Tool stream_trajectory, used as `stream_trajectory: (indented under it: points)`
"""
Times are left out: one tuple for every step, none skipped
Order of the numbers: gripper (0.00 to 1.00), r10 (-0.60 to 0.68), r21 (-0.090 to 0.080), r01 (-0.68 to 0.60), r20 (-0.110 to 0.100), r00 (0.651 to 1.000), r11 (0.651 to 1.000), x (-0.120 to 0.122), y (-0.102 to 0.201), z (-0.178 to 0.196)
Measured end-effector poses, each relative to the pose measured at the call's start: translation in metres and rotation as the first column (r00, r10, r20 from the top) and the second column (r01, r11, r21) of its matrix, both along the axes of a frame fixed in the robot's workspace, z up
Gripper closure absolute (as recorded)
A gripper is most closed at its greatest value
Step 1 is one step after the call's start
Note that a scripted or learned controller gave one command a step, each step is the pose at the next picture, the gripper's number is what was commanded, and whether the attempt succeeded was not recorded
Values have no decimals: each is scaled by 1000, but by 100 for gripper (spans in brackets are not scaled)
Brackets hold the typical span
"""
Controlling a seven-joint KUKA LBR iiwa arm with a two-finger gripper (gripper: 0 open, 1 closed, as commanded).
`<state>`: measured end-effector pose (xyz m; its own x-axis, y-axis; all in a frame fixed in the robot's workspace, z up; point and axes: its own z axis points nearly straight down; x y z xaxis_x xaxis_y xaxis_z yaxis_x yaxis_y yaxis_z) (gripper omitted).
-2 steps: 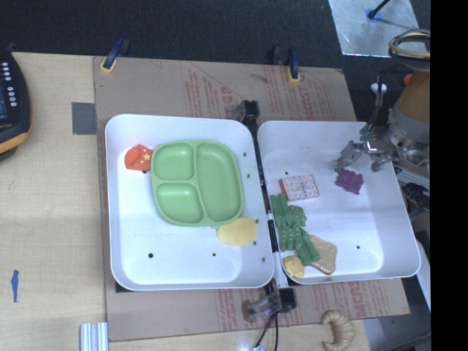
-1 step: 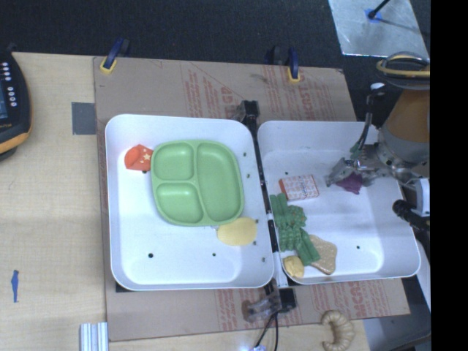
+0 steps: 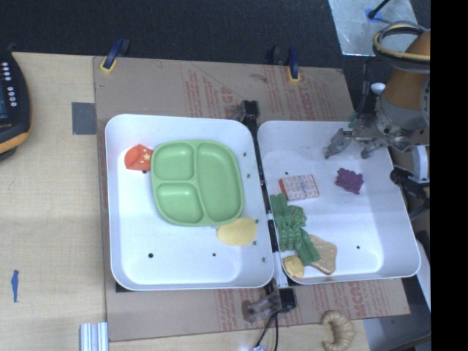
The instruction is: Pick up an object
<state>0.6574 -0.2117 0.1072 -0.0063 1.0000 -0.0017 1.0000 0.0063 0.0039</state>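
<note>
The gripper (image 3: 356,142), fingers spread and gripping nothing, hangs at the upper right of the right white bin (image 3: 380,258), seemingly poised above the nearby small purple lumpy toy (image 3: 349,180).

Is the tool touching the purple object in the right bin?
Apart. The camera view shows bare white bin floor between the tool, near the bin's far edge, and the purple object, which lies nearer the camera.
</note>
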Motion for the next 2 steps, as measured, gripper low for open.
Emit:
stream_trajectory:
  points:
    - [0,-5,2,5,-8,1000,1000,-43,-1,31]
    - [0,-2,2,2,-12,1000,1000,-57,0,-18]
